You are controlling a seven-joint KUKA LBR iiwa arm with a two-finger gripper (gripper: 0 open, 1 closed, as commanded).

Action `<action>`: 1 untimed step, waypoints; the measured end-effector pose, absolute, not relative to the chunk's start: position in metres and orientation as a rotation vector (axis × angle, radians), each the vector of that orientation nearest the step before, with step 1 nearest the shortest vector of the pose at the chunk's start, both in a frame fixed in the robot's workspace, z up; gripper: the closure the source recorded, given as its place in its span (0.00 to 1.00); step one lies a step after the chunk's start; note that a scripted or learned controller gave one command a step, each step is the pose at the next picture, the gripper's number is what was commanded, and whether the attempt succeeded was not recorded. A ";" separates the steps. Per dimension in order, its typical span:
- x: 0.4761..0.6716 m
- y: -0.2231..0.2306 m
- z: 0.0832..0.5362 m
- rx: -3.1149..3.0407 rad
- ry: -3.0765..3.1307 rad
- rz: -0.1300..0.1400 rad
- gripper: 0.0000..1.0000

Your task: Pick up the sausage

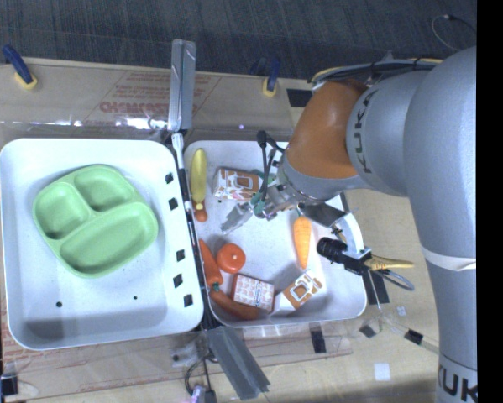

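Observation:
The sausage point(227, 306) is a reddish-brown curved piece lying along the front wall of the right bin, partly under a small printed box point(253, 291). My gripper point(248, 214) hovers over the middle of the right bin, well behind the sausage and just in front of another printed box point(235, 183). It stands open with nothing between its fingers. The grey arm with its orange band point(322, 141) reaches in from the right and hides the bin's back right part.
The right bin point(352, 309) also holds a yellow banana point(199, 177), a carrot point(301, 240), a red tomato point(231, 257), an orange piece point(207, 263) and a cracker box point(305, 288). A green divided plate point(96, 217) sits in the left bin point(33, 326).

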State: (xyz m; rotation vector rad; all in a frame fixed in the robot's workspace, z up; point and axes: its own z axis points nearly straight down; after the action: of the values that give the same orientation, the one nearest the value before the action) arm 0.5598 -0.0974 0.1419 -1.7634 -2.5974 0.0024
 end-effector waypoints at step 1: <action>0.528 -0.090 0.192 -2.016 -2.410 0.001 0.00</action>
State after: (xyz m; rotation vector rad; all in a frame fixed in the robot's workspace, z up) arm 0.5279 -0.0896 0.1918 -2.0158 -2.4096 0.0005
